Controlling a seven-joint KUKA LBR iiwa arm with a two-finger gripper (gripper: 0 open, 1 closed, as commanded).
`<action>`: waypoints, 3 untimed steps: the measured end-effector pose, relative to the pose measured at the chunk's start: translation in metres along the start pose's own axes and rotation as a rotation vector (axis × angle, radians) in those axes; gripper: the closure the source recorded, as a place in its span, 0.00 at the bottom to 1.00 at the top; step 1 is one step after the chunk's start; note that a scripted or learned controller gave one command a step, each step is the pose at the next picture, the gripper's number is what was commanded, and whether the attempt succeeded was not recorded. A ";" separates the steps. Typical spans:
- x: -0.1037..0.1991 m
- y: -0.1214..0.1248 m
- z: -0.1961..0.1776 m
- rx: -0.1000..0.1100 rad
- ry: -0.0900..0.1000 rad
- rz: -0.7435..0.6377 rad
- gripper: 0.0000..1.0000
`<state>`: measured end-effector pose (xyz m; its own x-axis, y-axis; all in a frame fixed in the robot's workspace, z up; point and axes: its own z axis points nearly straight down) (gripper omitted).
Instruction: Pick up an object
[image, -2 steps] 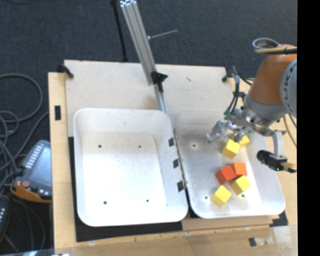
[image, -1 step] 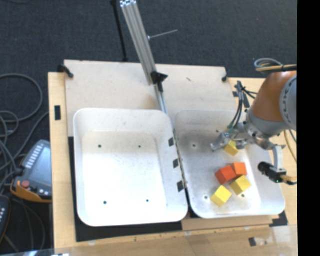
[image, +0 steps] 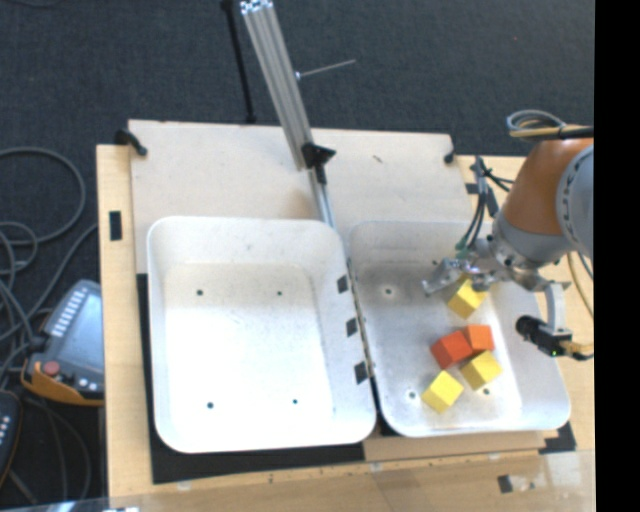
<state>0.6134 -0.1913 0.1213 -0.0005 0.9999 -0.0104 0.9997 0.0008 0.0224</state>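
Nearest us, a yellow cube (image: 442, 391) sits by the right bin's (image: 400, 250) front rim, while the tool (image: 462, 275) hovers at another yellow block (image: 465, 299), grip unreadable, left bin (image: 250, 240) wide open.

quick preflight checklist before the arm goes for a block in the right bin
1. Targets present: ok. Right bin holds a yellow block by the gripper, an orange block, a smaller orange block and two more yellow blocks.
2. Gripper over the right bin: ok, right above the upper yellow block.
3. Block between the fingers: cannot tell.
4. Target standing free: ok for the upper yellow block; not ok for the lower four, which sit bunched together.
5. Room from the bin wall: ok, blocks lie away from the rim.
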 end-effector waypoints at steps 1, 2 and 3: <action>-0.002 0.003 -0.012 -0.007 -0.002 -0.001 1.00; -0.002 0.003 -0.012 -0.006 -0.002 -0.001 0.00; -0.006 -0.043 0.007 0.010 0.005 -0.004 0.00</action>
<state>0.5702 -0.1970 0.1133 -0.0045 1.0000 -0.0056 0.9999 0.0045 0.0127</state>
